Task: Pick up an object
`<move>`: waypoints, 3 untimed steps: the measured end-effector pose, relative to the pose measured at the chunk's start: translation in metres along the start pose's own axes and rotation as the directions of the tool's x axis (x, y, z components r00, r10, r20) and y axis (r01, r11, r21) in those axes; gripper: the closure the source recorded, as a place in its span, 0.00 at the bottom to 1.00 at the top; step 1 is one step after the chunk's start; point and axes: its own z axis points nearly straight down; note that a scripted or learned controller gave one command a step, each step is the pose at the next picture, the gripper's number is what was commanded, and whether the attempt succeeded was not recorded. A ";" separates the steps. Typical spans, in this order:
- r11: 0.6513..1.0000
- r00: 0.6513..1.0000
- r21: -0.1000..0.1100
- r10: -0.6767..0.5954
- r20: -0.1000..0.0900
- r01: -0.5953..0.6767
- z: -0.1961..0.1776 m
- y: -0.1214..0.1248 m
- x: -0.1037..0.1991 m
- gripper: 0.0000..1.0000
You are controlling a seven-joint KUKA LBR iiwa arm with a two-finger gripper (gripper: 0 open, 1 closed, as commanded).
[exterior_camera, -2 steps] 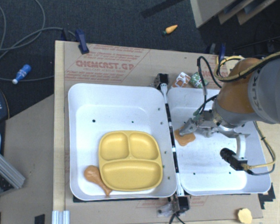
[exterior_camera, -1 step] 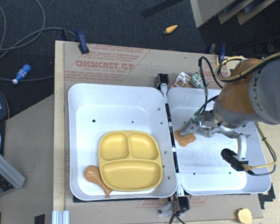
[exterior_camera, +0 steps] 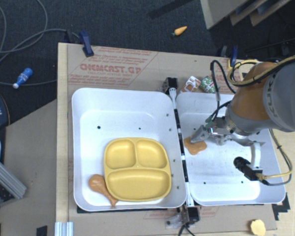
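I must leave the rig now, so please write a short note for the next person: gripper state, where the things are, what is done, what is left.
Gripper: low in the right bin, at its left side, right beside a flat orange-brown piece. Whether it grips the piece cannot be told.
Left bin: a yellow divided plate and an orange drumstick-shaped toy at the plate's lower left edge.
Done: arm is brought down to the piece.
Left: nothing is seen lifted yet; the pick and lift remain.
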 end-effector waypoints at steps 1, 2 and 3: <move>1.000 1.000 -0.001 0.000 0.002 0.000 0.000 0.002 0.003 0.00; 1.000 1.000 0.000 -0.001 0.001 0.001 0.000 0.006 0.000 0.00; 1.000 1.000 0.000 0.001 0.002 -0.001 0.000 -0.001 -0.002 0.00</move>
